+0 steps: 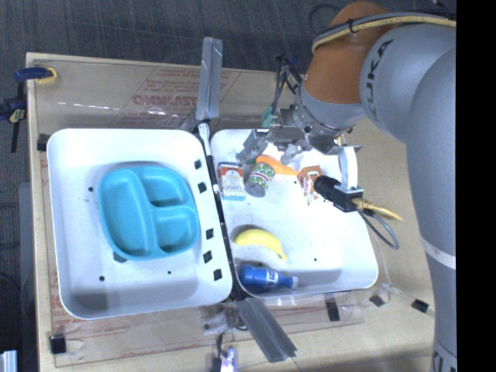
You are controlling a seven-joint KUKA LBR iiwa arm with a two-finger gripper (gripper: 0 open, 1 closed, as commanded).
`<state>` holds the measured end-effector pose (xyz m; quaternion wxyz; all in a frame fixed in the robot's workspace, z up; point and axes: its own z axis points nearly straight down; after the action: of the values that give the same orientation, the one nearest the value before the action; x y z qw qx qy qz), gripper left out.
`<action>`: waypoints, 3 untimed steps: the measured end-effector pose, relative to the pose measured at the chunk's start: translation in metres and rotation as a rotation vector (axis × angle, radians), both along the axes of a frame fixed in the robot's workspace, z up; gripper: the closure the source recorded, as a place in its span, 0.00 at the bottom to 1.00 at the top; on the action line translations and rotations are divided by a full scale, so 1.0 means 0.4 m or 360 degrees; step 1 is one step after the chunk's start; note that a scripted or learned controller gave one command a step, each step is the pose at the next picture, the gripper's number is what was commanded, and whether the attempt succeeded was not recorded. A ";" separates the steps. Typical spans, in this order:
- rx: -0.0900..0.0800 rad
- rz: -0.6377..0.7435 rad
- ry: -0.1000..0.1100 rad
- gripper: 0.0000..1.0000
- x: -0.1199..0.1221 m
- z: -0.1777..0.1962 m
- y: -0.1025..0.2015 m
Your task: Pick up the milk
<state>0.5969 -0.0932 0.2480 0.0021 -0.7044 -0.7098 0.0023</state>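
Observation:
The milk [231, 183] is a small white carton with a red label, lying at the left wall of the right bin [341, 262]. My gripper [271, 151] hovers over the back of that bin, to the right of and just behind the carton. Its fingers [249, 147] are spread open, with nothing held between them. Below the gripper lie a green can [260, 179], touching the carton's right side, and an orange carrot-like thing [274, 166].
A yellow banana [260, 242] lies mid-bin and a blue bottle [266, 278] rests at the front wall. The left bin [70, 277] holds a blue divided tray [149, 211]. The arm [387, 68] fills the right side.

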 end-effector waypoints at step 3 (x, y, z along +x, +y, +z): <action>0.0000 -0.0382 -0.0002 1.00 0.056 -0.149 -0.274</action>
<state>0.6192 -0.2028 0.1885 0.0020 -0.7844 -0.6202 0.0017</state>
